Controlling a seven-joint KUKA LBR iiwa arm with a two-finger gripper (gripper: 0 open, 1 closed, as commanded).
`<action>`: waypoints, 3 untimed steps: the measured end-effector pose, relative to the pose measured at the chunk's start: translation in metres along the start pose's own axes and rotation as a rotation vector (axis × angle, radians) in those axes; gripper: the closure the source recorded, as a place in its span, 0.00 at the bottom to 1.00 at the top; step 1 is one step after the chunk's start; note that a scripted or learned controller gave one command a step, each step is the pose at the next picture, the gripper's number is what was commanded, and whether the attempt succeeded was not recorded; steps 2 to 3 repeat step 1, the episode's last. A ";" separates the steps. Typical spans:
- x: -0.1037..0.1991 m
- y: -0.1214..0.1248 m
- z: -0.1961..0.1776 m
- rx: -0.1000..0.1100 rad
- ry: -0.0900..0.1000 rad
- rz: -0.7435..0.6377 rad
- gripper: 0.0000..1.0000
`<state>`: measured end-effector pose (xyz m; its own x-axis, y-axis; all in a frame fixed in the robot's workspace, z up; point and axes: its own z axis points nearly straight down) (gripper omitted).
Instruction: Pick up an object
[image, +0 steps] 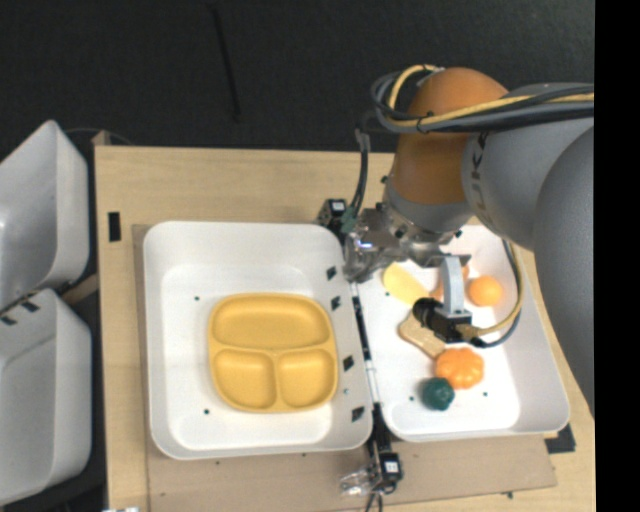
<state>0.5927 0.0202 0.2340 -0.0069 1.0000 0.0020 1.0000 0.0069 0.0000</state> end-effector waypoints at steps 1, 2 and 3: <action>0.047 -0.016 -0.011 0.001 0.000 0.000 1.00; 0.047 -0.016 -0.011 0.001 0.000 0.000 1.00; 0.047 -0.016 -0.011 0.001 0.000 0.000 1.00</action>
